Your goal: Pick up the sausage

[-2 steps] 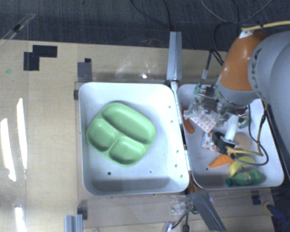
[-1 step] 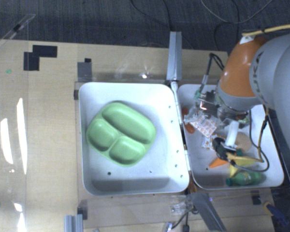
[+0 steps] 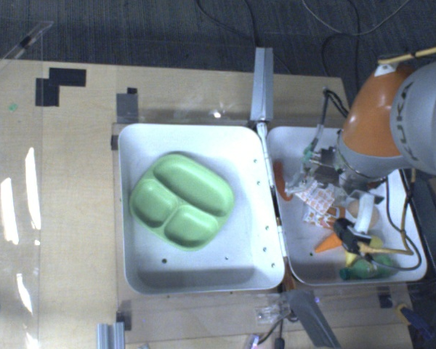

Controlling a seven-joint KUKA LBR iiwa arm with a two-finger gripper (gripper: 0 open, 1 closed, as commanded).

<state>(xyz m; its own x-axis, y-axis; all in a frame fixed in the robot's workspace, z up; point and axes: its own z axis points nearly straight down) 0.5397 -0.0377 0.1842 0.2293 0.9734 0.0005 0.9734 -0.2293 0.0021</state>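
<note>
Light wood bench [image 3: 58,217] is seen w/ two shallow white bins set side by side on it: left bin [image 3: 196,267], right bin [image 3: 294,260], touching at a metal divider [image 3: 261,86]. Black L-shaped mark [image 3: 57,83] is stuck at the bench's upper left.

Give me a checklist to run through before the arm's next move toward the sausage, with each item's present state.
1. Sausage located: ok. A reddish sausage lies along the left wall of the right bin.
2. Sausage free of clutter: ok. It lies apart from the patterned packet and the carrot.
3. Gripper over the sausage: not ok. It sits to the right of it, above the packet.
4. Something between the gripper's fingers: cannot tell. The arm and cables cover that area.
5. Left bin out of the way: ok. It holds a green divided tray, away from the sausage.
</note>
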